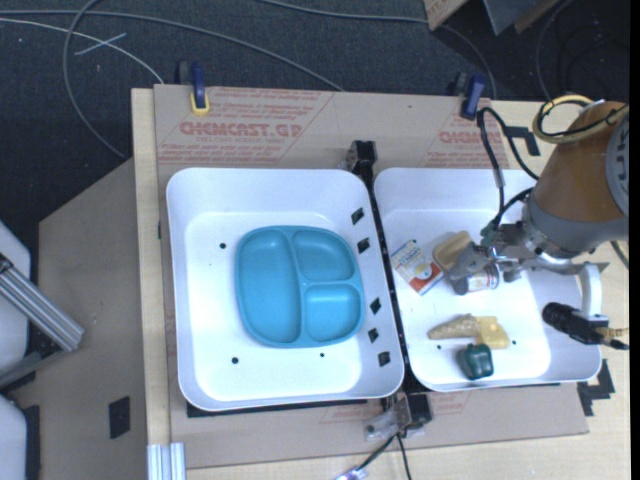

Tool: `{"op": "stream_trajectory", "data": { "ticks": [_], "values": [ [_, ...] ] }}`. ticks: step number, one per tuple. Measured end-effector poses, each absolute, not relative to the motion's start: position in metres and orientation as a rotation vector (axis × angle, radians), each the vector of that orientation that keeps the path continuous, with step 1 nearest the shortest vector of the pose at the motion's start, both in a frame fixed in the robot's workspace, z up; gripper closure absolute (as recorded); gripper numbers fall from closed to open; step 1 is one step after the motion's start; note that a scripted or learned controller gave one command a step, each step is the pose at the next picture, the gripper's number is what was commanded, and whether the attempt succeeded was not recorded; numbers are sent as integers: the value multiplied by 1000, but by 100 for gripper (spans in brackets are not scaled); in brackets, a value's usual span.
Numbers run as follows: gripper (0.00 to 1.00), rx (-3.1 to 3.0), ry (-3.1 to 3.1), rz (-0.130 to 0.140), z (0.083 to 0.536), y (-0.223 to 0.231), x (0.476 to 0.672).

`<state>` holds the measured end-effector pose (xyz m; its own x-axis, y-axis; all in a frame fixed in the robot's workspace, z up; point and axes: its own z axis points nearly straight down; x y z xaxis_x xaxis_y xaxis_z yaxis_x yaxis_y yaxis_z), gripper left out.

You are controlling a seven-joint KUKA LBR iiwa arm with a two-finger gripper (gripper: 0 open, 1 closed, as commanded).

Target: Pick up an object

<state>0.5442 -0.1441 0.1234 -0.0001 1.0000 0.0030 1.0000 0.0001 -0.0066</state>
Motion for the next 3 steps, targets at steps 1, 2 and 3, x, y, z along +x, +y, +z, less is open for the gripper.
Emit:
{"op": "stream_trajectory", "data": {
  "ticks": [1,2,3],
  "values": [
    [0,-2218,-2218,2,83,-143,544],
    [100,-2221,-2220,-2,96,-144,545],
    [100,-2224,-2226,-5,161,-144,547]
  ]
}}
